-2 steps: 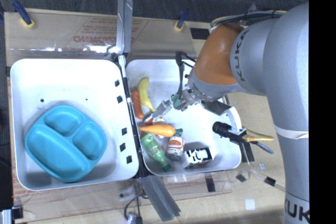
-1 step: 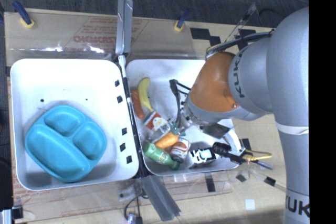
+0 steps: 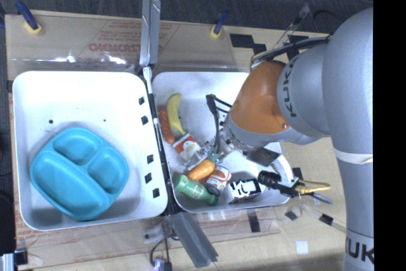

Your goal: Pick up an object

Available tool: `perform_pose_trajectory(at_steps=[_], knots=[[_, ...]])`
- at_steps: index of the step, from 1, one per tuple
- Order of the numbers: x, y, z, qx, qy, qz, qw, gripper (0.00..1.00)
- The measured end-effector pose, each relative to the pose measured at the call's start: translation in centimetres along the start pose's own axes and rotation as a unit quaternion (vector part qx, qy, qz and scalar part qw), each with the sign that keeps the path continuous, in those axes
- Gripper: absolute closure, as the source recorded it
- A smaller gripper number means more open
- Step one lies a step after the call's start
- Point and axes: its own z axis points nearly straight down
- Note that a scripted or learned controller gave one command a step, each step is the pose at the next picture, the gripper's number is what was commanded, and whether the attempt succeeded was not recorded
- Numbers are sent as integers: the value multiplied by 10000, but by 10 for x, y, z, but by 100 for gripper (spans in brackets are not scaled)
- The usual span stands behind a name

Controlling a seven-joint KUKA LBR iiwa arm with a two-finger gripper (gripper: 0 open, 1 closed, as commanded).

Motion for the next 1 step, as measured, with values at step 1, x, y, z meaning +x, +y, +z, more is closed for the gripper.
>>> perform_pose_trajectory(at_steps=[1], knots=[[7, 86, -95, -15, -28, 268, 9996, 100]])
